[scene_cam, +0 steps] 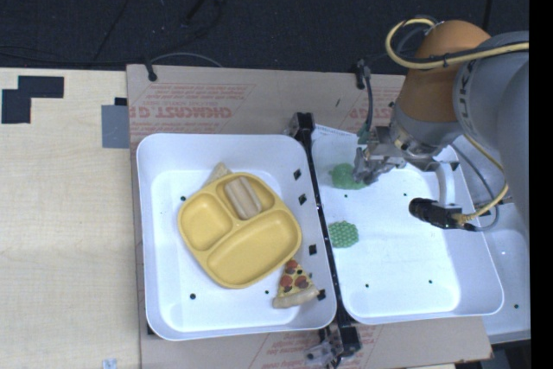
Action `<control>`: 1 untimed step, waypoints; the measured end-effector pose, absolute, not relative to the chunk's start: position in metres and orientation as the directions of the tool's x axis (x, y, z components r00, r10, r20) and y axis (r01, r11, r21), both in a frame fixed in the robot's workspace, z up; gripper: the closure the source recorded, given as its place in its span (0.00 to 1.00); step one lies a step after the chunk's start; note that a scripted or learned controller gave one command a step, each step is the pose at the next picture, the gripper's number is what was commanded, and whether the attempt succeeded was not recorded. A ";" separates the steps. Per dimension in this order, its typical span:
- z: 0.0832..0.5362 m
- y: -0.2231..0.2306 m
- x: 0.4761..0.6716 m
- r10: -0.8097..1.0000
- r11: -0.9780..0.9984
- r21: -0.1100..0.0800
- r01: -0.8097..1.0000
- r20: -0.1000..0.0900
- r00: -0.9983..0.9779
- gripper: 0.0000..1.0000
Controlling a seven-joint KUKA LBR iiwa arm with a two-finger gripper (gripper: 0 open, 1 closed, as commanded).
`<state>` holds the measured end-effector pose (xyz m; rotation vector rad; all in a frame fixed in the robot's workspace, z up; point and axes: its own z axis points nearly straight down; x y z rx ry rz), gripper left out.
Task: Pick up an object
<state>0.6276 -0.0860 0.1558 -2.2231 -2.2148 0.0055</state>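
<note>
Left shallow white bin [164, 186]: yellow three-part plastic tray [216, 259] holding a tan hot-dog bun [244, 198], toy pizza slice [295, 285] beside it. Right white bin [415, 272]: textured green ball [343, 233], flat pale-green piece [344, 178] under the gripper [370, 168]. Finger state: cannot tell

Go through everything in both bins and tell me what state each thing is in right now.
Yellow divided plastic plate: flat in left bin.
Tan hot dog toy: lying in a plate compartment.
Pizza slice toy: flat beside the plate.
Pale green object: right bin, at the gripper.
Textured green round object: lying free, right bin.
</note>
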 end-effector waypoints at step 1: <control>0.215 -0.091 0.636 1.000 0.000 0.004 1.000 -0.001 0.000 1.00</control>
